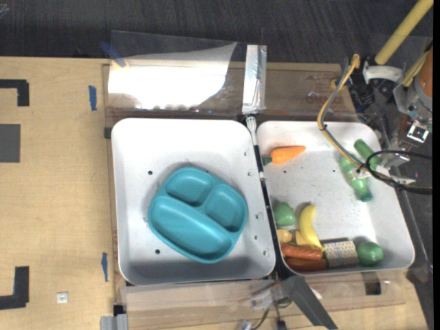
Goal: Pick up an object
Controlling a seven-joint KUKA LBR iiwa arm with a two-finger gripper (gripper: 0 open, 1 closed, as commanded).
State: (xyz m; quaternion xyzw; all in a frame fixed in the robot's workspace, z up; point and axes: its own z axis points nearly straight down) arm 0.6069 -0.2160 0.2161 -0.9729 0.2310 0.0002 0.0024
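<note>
Mostly bare right bin, toys along its near edge, claw state unclear.

A pale wooden bench marked with black tape corners sits before dark carpeted floor.

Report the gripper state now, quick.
Gripper: at the right bin's far right edge, beside a green toy; open or shut cannot be told.

Robotics lab: taped plywood bench, 2 white bins, loose cables.
</note>
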